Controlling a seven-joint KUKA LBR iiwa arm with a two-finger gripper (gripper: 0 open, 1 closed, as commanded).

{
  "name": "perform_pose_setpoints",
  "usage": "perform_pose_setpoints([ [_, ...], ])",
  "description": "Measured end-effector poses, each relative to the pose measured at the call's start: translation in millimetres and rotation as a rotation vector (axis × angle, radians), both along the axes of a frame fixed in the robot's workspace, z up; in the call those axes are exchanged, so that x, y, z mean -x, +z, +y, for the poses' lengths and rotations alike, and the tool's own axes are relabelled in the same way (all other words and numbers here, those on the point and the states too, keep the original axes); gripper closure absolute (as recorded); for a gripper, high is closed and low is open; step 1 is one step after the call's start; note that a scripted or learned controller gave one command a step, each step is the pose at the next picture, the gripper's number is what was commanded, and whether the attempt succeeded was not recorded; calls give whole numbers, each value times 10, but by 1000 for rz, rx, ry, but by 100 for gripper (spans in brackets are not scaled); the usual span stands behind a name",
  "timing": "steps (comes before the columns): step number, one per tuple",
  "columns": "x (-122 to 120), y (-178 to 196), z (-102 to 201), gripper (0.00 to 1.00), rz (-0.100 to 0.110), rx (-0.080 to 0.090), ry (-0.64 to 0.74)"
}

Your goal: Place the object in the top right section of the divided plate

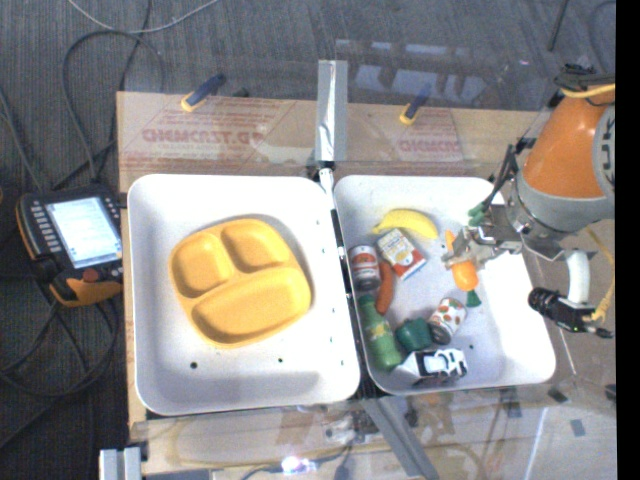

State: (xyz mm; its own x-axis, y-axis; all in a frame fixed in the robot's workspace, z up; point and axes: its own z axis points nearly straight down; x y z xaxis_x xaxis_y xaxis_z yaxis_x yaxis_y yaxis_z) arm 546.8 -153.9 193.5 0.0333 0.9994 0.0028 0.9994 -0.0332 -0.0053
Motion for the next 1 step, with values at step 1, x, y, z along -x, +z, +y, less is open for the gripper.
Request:
perform_pose_setpoints([
  [1,-82,-554,606,100,1,0,225],
])
